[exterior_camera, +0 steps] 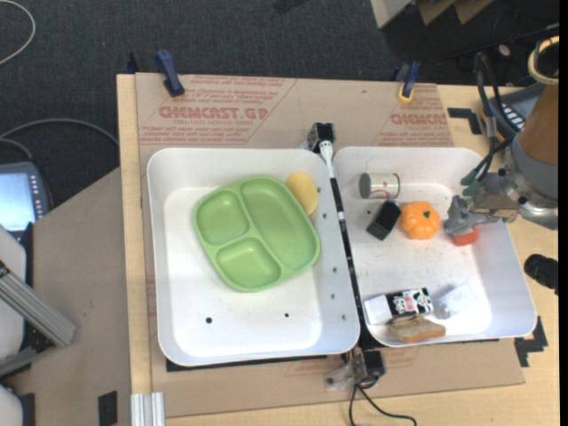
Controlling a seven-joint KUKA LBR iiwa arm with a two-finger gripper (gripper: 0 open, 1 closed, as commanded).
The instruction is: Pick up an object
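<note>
Lower right: carton (401, 303). Right edge: my pincer (466, 224), state indiscernible, over a red piece (465, 235); crowding the pumpkin (419, 220) risks a miss.

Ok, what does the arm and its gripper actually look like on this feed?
The arm is a thick rounded link, tan-orange where it enters from the right, with a grey wrist section below. Dark cables loop beside it. The gripper is a small grey metal assembly. No markings are readable.
</note>
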